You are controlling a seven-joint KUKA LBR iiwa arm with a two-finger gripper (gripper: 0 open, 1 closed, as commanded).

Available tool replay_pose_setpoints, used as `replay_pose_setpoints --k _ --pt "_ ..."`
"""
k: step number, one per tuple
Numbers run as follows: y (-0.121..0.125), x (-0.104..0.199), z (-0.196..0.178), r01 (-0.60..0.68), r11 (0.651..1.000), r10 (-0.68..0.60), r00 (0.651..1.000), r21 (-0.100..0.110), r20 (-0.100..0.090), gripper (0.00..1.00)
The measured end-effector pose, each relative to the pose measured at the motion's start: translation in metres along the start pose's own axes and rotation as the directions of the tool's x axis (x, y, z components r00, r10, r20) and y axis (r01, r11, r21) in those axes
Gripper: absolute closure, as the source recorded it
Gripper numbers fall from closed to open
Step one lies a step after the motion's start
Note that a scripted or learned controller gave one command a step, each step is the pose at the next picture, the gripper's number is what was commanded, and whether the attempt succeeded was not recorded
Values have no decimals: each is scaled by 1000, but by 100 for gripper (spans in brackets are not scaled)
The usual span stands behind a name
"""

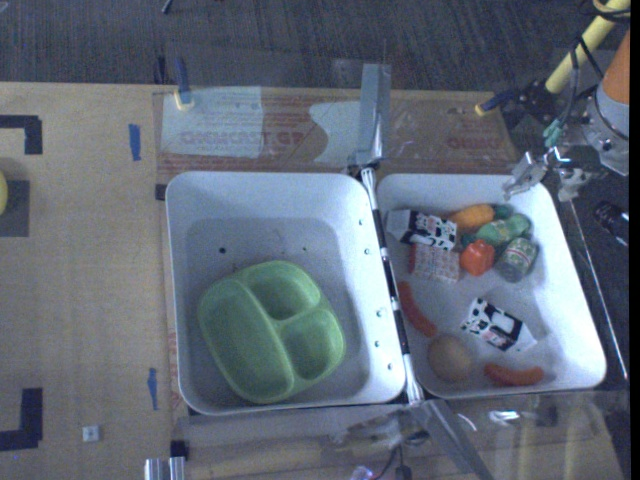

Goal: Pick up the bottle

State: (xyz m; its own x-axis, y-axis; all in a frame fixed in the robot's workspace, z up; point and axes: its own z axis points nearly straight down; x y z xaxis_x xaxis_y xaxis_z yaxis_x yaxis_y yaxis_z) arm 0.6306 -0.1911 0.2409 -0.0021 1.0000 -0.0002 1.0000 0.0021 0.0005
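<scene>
On a pale wooden worktop [80, 298], two white bins sit side by side. The left bin [190, 208] holds a green divided plate [270, 330]. The robot's hand [535, 168] hovers over the right bin's [580, 338] far right corner, grasping nothing; whether it is open cannot be told. A green bottle [503, 230] lies just below and left of it, among toy foods.
</scene>
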Motion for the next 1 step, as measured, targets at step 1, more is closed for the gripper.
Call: replay_pose_setpoints --k 1 --pt "-92 39 49 -263 965 264 965 4 -1 0"
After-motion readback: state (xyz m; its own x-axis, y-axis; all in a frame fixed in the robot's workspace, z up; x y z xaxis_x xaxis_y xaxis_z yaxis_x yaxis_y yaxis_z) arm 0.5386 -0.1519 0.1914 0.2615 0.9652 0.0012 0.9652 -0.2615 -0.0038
